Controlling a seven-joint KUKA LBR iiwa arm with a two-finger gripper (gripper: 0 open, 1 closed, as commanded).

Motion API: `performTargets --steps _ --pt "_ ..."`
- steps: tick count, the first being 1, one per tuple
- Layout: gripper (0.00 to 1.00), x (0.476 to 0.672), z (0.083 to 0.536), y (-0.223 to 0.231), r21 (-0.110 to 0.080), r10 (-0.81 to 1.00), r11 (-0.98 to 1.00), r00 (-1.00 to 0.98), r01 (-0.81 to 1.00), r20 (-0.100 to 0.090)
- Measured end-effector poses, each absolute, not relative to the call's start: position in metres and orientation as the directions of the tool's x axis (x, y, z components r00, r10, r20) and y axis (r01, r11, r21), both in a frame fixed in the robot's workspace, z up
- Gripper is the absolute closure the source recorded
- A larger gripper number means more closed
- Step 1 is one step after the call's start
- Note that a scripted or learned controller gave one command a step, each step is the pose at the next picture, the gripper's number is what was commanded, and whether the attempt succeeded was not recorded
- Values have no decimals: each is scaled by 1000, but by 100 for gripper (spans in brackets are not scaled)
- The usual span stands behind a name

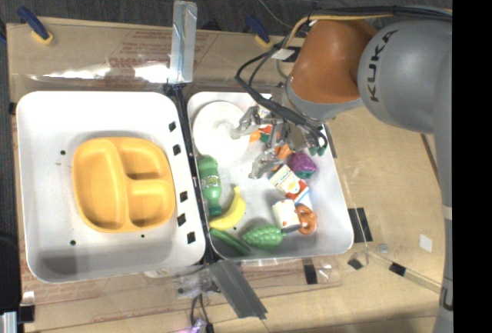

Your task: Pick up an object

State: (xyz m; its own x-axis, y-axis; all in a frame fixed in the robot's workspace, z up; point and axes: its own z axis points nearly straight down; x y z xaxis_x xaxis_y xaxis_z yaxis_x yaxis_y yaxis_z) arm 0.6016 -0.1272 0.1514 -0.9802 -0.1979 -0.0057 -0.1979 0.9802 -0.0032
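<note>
The gripper (260, 145) is seen spread over the right bin (338, 204); the banana (231, 214) is laid diagonally, tip upward-right.

the yellow tray (123, 183) is seen as smooth, matt plastic, the white bins (38, 170) as smooth plastic with a soft sheen. the banana (231, 214) looks glossy. the bench (400, 193) appears as matt wood, the orange band (327, 62) as glossy.

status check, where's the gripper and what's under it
Gripper low in the right bin, over the toy pile. Nothing seen between its fingers. Purple toy and small carton right beside it; banana and green bottle crowd the left wall.
</note>
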Motion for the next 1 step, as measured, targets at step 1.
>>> performTargets --steps 1 --pt "0 565 91 -186 1 -257 966 -966 -257 2"
